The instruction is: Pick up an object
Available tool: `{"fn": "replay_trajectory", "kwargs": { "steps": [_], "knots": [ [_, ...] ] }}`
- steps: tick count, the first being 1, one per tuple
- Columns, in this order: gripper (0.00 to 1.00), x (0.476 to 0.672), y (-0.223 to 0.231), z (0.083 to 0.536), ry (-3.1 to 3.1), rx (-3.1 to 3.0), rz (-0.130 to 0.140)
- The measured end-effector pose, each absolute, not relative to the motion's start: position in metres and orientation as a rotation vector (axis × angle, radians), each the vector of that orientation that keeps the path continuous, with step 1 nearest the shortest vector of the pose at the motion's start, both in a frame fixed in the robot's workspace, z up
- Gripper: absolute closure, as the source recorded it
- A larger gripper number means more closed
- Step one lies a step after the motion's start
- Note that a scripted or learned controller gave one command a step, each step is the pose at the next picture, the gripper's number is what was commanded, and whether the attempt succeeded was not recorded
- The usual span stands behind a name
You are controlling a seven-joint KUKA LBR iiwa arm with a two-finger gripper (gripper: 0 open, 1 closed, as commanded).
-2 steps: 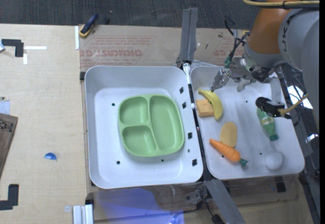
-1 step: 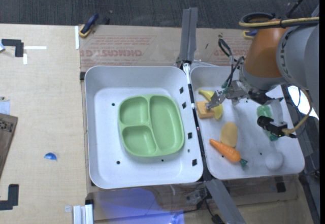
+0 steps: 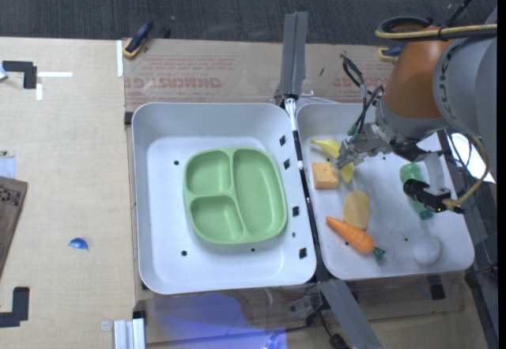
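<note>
Two white bins sit on my worktop (image 3: 63, 181). My gripper (image 3: 350, 156) hangs over the banana (image 3: 326, 147). I cannot tell its grip.

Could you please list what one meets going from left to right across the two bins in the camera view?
Green plate → cheese cube → carrot → white ball.

Glossy green plastic tray (image 3: 236, 195); smooth white plastic bins (image 3: 150, 205); matt wooden bench (image 3: 63, 181).
</note>
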State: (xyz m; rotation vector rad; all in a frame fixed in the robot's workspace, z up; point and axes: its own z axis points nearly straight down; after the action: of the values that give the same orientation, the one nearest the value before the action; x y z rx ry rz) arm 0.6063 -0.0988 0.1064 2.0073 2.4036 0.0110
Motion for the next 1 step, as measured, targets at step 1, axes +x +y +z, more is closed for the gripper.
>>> {"fn": "replay_trajectory", "kwargs": {
  "steps": [1],
  "knots": [
    [1.0, 0.5698, -0.0619, 0.1908, 2.096, 2.341, -0.003]
  ]
}}
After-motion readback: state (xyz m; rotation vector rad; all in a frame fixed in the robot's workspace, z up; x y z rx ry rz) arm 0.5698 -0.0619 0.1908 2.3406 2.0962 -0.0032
